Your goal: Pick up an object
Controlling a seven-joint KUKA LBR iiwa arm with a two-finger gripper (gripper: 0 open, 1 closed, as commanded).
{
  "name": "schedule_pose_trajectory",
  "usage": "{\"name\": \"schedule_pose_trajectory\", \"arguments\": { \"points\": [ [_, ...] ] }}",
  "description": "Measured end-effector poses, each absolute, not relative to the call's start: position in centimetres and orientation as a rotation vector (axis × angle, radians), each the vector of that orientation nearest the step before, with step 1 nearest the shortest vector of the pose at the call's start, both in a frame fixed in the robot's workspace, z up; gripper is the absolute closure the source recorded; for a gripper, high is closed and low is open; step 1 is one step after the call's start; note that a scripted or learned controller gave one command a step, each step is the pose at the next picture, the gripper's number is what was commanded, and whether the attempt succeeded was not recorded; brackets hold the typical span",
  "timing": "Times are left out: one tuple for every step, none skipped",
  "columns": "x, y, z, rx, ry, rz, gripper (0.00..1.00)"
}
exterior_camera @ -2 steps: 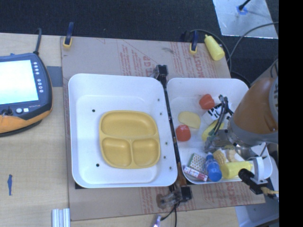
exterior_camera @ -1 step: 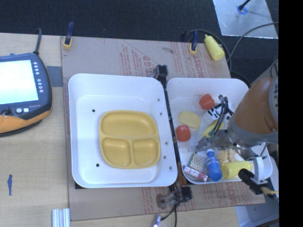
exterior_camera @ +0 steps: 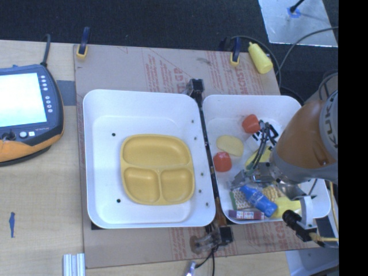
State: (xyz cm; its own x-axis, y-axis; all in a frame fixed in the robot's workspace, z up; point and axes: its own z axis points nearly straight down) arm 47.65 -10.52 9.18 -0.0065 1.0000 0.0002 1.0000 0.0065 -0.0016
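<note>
The gripper (exterior_camera: 253, 177) is seen low over the right bin (exterior_camera: 287, 101), at the end of the grey and orange arm (exterior_camera: 307, 134) that reaches in from the right. Whether anything is clasped cannot be told, since the wrist and cables cover that spot. The nearest candidate for picking is judged to be the blue bottle (exterior_camera: 258, 200), which lies just below and slightly right of the gripper, its long axis running from upper left to lower right. It rests partly on a green packet (exterior_camera: 237, 199), with a small dark-labelled tube (exterior_camera: 244, 214) along the bin's near wall. To the gripper's left are a red ball (exterior_camera: 222, 161) and a pale yellow piece (exterior_camera: 230, 145), both lying clear; an orange-red ball (exterior_camera: 250, 123) sits farther up. A yellow object (exterior_camera: 287, 204) is partly hidden under the arm. The crowding around the bottle is judged the main hindrance. The left bin (exterior_camera: 95, 154) holds a yellow divided plate (exterior_camera: 157, 168), well apart from the gripper. A tablet-like control pad (exterior_camera: 26, 111) lies on the table (exterior_camera: 34, 211) to the left.
</note>
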Motion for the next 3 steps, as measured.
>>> {"name": "schedule_pose_trajectory", "arguments": {
  "points": [
    [47.7, -10.6, 10.2, -2.207, -2.233, 0.004, 1.00],
    [47.7, -10.6, 10.2, -2.208, -2.233, 0.004, 0.00],
    [47.7, -10.6, 11.2, -2.202, -2.238, 0.007, 1.00]
  ]
}}
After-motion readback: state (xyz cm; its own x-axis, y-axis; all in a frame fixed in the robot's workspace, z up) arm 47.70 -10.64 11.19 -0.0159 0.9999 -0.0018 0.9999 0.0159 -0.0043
